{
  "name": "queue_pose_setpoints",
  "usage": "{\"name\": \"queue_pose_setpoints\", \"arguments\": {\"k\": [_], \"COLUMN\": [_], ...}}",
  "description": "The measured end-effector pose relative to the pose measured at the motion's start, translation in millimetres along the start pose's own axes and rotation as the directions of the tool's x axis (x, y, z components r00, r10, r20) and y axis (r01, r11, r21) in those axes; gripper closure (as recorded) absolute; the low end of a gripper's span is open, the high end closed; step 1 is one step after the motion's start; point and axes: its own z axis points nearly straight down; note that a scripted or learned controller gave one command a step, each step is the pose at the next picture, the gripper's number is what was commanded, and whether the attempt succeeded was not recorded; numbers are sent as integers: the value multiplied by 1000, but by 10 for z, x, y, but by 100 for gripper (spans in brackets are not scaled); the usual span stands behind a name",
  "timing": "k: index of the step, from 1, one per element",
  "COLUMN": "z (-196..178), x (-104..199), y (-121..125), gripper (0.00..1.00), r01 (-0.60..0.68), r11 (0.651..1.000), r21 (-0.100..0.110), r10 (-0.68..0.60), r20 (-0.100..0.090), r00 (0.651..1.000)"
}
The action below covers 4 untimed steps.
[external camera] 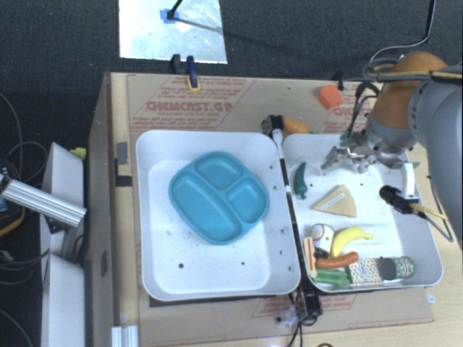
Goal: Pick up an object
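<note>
The right bin (427,246) holds several items. A pale wedge (335,201) lies in its middle. A dark green pepper (299,179) rests by the left wall. At the front are a yellow banana (350,238), a red sausage (336,260), a green piece (331,274) and a patterned bottle (379,270) on its side. My gripper (349,160) hangs over the back of this bin, just beyond the wedge. It is open and holds nothing.
The left bin (163,266) holds a blue divided plate (218,196). An orange block (330,97) and an orange item (295,127) lie on the board behind the bins. A clamp (191,69) sits at the board's far edge.
</note>
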Motion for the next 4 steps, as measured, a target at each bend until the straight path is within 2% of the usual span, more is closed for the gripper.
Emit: {"name": "queue_pose_setpoints", "arguments": {"k": [1,2,3,4], "z": [-433,-190,3,-601], "x": [516,688,572,238], "y": [148,137,136,144], "gripper": [0,0,0,0], "r01": [2,1,-3,-2], "r11": [1000,1000,1000,1000], "r21": [-2,2,1,-2], "r10": [-2,-1,3,2], "r20": [-2,-1,0,1], "r00": [1000,1000,1000,1000]}}
